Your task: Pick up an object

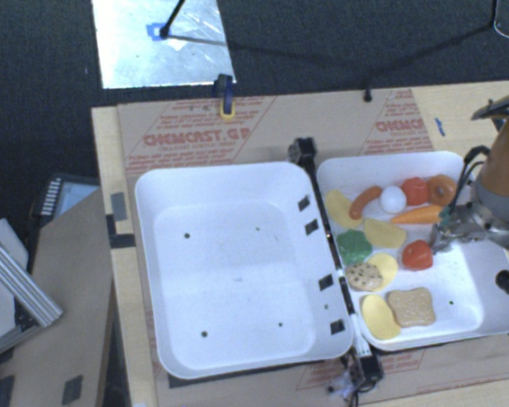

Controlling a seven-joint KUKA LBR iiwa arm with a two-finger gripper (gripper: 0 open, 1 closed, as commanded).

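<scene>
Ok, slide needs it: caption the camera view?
Gripper poised beside a red tomato in the toy-food-filled right bin.

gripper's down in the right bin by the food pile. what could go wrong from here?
1. The gripper sits between the tomato and the carrot; it could well nudge one aside instead of gripping it.
2. The food is packed tight, the egg and the sausage touching, so a grab may catch two things or none.

Bright even light, soft focus, faint shadows
</scene>
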